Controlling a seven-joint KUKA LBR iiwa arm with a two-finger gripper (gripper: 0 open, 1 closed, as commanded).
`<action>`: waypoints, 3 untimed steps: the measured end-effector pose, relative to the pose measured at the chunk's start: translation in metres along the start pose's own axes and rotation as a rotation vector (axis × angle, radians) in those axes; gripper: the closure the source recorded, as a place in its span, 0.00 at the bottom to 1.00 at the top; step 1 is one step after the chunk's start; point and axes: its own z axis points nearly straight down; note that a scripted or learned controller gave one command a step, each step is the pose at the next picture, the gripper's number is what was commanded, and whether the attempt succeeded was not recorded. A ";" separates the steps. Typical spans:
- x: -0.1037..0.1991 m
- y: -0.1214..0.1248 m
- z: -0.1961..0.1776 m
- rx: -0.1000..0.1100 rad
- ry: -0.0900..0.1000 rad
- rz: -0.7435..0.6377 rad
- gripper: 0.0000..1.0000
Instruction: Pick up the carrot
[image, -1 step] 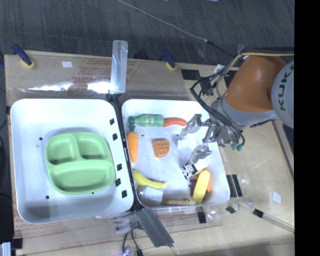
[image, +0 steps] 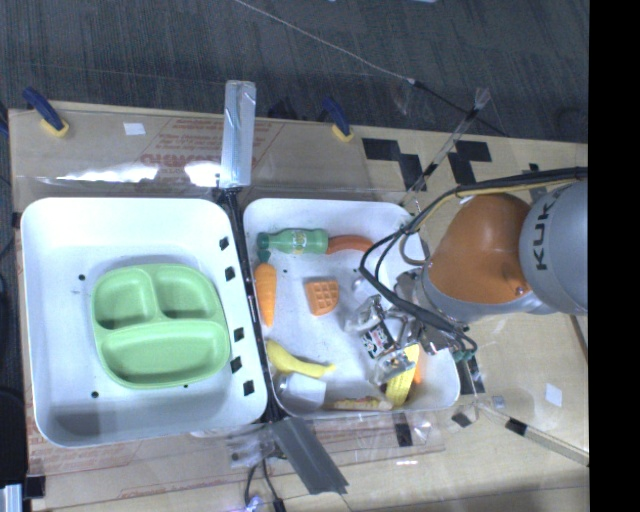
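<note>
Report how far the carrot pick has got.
Done: the gripper has been brought over the right bin, beside the corn cob.
In hand: nothing visibly carrot; the carrot lies against the bin's left wall, below the green bottle and left of the waffle, apart from the gripper.
Left: move across to the carrot, grasp and lift it.

A tan counter (image: 560, 400) meets dark carpeted floor (image: 300, 50) along the far side; blue clamps (image: 45, 110) grip its far edge.
</note>
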 end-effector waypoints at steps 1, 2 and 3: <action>-0.039 0.069 -0.005 -0.004 0.002 0.137 0.00; -0.102 0.090 0.000 -0.002 0.001 0.446 0.00; -0.103 0.091 -0.010 -0.001 -0.001 0.438 1.00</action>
